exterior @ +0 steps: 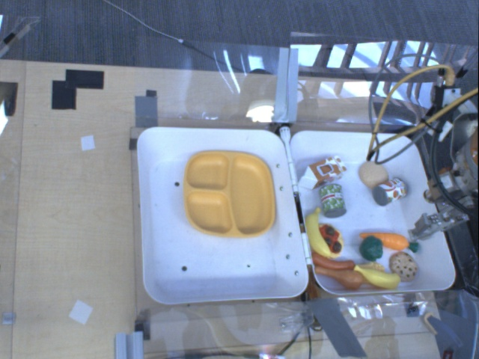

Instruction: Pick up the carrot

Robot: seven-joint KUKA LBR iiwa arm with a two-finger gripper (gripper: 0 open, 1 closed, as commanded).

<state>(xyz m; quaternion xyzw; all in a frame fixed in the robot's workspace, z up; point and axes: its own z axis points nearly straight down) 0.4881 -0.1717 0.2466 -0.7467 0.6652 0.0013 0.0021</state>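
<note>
Camera view: wooden bench [67,223] bears two white bins [161,275].

At three o'clock the picture's edge is cutting off the arm [460,170]. The end effector [432,224] is showing too small to tell how its fingers are standing.

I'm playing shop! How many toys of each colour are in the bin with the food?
Yellow: 2, banana, banana
Orange: 1, carrot
Green: 1, broccoli
Red-brown: 2, sausages
Other: 5
Total: 11
</note>
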